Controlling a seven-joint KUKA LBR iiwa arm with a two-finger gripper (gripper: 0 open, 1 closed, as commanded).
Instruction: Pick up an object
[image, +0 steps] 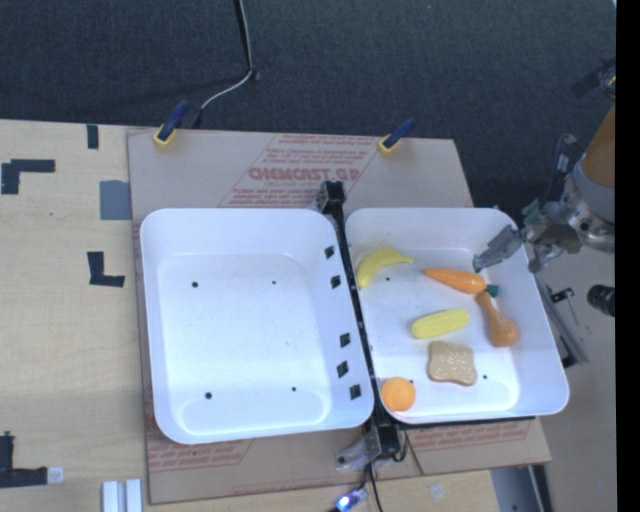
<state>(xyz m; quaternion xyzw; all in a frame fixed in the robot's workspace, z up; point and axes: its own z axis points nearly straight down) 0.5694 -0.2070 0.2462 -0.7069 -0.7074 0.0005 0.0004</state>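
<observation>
Hovering hand (515, 248) with spread fingers beside carrot (455, 280)

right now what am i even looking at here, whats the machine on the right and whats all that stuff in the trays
This is one picture from a camera fixed above a workbench, looking down at a slant. The grey and orange machine at the right edge is a robot arm; its end effector, the two-finger part that grabs things, hovers over the upper right rim of the right bin with nothing between its fingers.

Two shallow white bins sit side by side on a cardboard sheet. The left bin is the other one. The right bin holds toy food: a banana near the divider, a carrot just below the end effector, a corn cob in the middle, a slice of bread below that, an orange in the lower left corner, and a brownish piece I cannot identify near the right wall.

The job is to pick up one object.
</observation>
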